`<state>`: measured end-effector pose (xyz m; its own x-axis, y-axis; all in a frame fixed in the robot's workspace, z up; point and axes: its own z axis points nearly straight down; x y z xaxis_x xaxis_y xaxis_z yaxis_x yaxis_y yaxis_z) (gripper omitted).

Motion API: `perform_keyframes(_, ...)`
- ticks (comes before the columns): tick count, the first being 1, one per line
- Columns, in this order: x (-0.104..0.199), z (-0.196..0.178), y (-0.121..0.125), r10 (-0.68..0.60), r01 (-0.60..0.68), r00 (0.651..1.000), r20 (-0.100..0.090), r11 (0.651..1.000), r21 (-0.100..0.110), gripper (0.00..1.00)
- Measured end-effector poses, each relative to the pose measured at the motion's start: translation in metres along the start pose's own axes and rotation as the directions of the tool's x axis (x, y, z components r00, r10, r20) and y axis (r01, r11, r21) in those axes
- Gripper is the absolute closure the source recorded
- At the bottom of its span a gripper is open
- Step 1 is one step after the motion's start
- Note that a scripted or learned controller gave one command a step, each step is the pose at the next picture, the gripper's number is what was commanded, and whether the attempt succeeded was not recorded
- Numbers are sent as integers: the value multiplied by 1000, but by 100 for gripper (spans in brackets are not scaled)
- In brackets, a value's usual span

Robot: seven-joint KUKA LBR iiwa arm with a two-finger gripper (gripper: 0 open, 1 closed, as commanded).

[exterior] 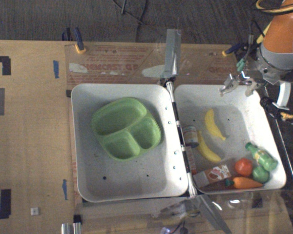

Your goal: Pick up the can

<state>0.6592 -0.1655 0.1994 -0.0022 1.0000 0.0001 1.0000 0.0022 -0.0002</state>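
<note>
Reaches in from the top right corner. Big grey arm [278, 57] with an orange band [282, 30] near the wrist. Small shiny gripper [239, 84] at the end, low and pointing left, with thin fingers spread apart, holding nothing.

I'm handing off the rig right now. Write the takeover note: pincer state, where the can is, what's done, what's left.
Pincer: above the right bin's far edge, holding nothing.
Can: lying in the right bin against its left wall, next to two bananas.
Other items: bottle, tomato, carrot and a packet at the near end; green divided plate in the left bin.
Done: nothing yet; can untouched.
Left: move over the can, descend, grasp, lift.
</note>
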Motion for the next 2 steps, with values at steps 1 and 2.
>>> perform_keyframes(1,-44,104,-28,16,-16,1000,1,1000,-5,0)
perform_keyframes(2,-46,108,-88,60,-60,998,-10,998,-10,0)
